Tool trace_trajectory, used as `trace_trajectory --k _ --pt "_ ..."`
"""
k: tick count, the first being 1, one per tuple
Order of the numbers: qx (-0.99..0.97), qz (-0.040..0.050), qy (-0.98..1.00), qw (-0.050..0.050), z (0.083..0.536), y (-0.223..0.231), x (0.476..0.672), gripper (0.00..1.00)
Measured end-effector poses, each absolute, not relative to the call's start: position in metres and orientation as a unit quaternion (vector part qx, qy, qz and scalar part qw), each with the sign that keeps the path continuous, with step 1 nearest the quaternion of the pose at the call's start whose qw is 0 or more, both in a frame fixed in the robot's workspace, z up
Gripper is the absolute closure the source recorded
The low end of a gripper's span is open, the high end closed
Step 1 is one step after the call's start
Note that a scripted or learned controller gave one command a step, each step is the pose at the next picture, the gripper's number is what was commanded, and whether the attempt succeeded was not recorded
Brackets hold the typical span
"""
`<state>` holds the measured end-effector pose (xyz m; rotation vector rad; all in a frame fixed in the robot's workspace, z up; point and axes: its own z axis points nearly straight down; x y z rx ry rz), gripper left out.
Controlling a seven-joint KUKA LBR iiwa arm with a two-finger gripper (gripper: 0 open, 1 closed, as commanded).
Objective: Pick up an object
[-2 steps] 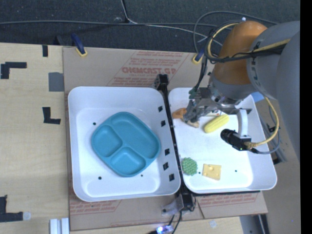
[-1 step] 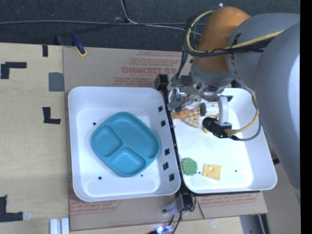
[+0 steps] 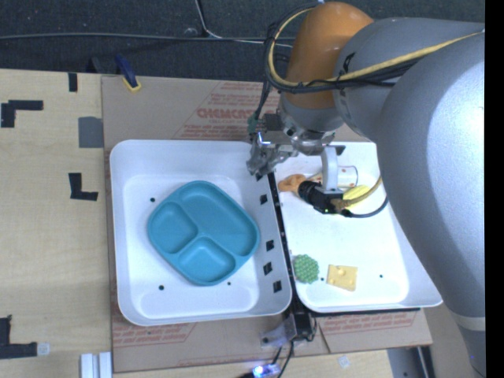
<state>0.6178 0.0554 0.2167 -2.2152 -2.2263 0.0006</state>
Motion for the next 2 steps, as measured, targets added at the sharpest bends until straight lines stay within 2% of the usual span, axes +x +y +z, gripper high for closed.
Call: trace_trajectory --k 1,2 --pt "-0.705 -0.0003 -0.709 0.000 0.2237 0.0980 0.6309 1.00" --pt "-0.706 0.0010 -0.708 0.000 0.2233 0.0952 0.6304 0.00"
